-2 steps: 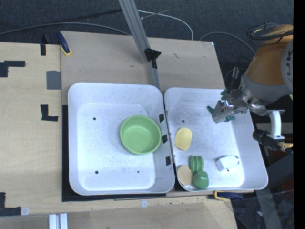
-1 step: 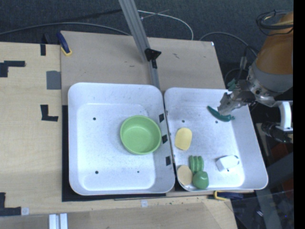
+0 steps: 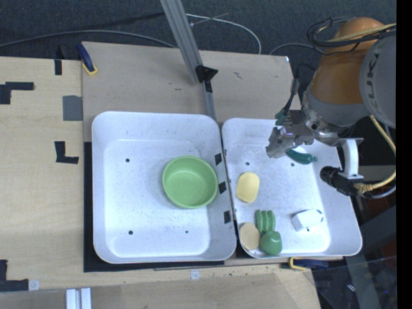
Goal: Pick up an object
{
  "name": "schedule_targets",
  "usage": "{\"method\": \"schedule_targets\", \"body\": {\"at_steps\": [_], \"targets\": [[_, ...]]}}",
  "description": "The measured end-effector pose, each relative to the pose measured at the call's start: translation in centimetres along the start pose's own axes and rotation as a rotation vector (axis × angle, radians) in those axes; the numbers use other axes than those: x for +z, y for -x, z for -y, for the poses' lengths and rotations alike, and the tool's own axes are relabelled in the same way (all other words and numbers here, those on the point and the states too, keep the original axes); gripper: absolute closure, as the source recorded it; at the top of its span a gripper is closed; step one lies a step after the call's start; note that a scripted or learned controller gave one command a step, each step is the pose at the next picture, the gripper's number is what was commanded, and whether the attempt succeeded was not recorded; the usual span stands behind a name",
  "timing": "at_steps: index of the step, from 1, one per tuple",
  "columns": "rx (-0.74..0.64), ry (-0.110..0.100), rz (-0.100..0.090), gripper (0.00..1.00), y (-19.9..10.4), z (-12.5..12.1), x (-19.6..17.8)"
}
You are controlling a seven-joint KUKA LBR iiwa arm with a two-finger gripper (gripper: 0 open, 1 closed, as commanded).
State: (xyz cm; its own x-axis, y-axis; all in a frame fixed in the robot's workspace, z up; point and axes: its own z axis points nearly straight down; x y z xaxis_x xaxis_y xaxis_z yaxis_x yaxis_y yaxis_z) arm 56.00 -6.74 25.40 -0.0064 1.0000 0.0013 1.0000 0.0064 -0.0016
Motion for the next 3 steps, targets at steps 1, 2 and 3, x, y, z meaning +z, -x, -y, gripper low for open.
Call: {"method": "schedule_targets", "body": {"at_steps": [1, 2, 3], "targets": [[0.001, -0.001, 0.000, 1.00, -4.7, 0.3, 0.8], [-0.001, 0.000, 0.000, 1.00, -10.3, -0.5, 0.3], [-0.001, -0.002, 0.001, 1.00, -16.3, -0.5, 1.6]]}}
